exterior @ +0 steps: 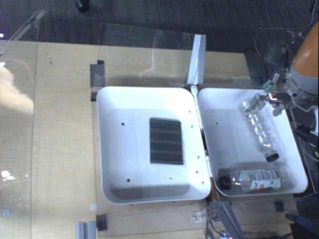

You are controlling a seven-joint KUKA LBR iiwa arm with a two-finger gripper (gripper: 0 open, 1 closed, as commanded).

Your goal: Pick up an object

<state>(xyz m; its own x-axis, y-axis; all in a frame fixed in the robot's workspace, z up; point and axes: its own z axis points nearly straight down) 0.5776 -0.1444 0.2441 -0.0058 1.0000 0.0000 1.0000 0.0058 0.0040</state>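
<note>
Clear plastic bottles, count two, both in the right shallow white bin (214, 114). Item one: a clear plastic bottle with a dark cap (260, 129), lying along the bin's right half, cap end toward the near side, far end beside the claw. Item two: a clear plastic bottle with a white-and-green label and a black cap (251, 179), lying on its side along the bin's near wall, cap pointing left. The two are close but apart.

Claw (266, 99), count one: at the far right corner of the right bin, over the upper end of item one; whether it is spread or pinched, and whether it touches the bottle, cannot be told. Behind it, the grey arm with orange band (306, 66) enters from the right.

Left shallow white bin (112, 133), count one: holds one dark ribbed rectangular pad (166, 141), lying flat near the middle.

Surface: a pale wooden bench (55, 133) carrying both bins side by side, touching at a central divider. Black brackets sit at the left bin's corners. Transparent panels stand along the far and left sides. Beyond the bench, dark carpeted floor (149, 4).
</note>
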